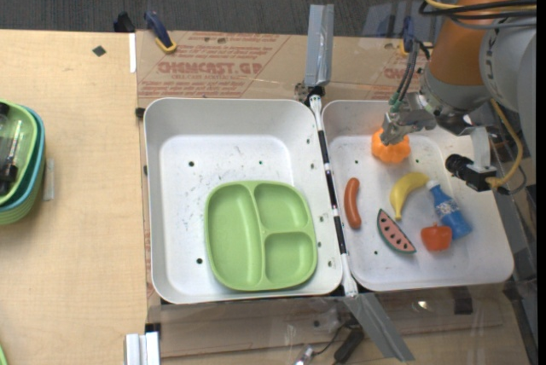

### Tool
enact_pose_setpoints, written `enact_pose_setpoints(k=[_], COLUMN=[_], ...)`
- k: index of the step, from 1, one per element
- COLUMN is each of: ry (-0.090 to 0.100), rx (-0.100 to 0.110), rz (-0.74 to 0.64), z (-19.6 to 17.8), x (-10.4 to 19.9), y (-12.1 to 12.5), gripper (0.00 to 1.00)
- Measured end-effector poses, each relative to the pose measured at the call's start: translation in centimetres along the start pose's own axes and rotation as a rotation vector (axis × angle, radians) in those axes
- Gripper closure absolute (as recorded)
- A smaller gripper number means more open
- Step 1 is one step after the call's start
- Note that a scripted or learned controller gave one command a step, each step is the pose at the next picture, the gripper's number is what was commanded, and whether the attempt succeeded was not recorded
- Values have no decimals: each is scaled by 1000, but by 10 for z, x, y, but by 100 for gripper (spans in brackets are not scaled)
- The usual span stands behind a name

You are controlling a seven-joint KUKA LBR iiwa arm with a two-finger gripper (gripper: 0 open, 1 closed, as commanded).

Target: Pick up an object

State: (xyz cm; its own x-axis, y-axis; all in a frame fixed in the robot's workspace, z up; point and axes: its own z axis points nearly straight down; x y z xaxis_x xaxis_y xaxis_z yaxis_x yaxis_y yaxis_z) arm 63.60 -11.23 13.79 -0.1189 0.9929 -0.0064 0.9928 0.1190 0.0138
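Your grey two-finger gripper [396, 133] sits directly on top of the small orange fruit-shaped toy [391, 150] at the far side of the right white bin [490, 265]. The gripper body covers the toy's top, and you cannot tell from this slant whether the toy is caught or merely touched.

Take that orange toy as your landmark. Just toward the near rim from it lies a curved yellow plastic banana [406, 190]. Toward the divider between the bins, a red-orange toy sausage [351, 202] lies lengthwise, close to the wall. Beyond the banana on the near side rests a red watermelon slice with a green rind [395, 233]. On the arm's side of the banana lies a blue-and-white bottle-shaped toy [448, 210], with a small red tomato-like piece [436, 238] touching its near end; any print on the bottle is too small to read.

Behind the bins, brown cardboard [213, 65] carries red lettering that reads roughly "CHEMCAST GP".

The left white bin [166, 184] holds a light green three-compartment plastic plate [260, 234] pushed toward its near rim. In the right bin, bare floor lies along the near rim, past the watermelon slice.
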Motion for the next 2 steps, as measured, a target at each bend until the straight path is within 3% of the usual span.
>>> enact_pose_setpoints(k=[2], ry=[-2], rx=[0], rz=[-1], z=[-17], x=[-2], y=[0], gripper=[100])
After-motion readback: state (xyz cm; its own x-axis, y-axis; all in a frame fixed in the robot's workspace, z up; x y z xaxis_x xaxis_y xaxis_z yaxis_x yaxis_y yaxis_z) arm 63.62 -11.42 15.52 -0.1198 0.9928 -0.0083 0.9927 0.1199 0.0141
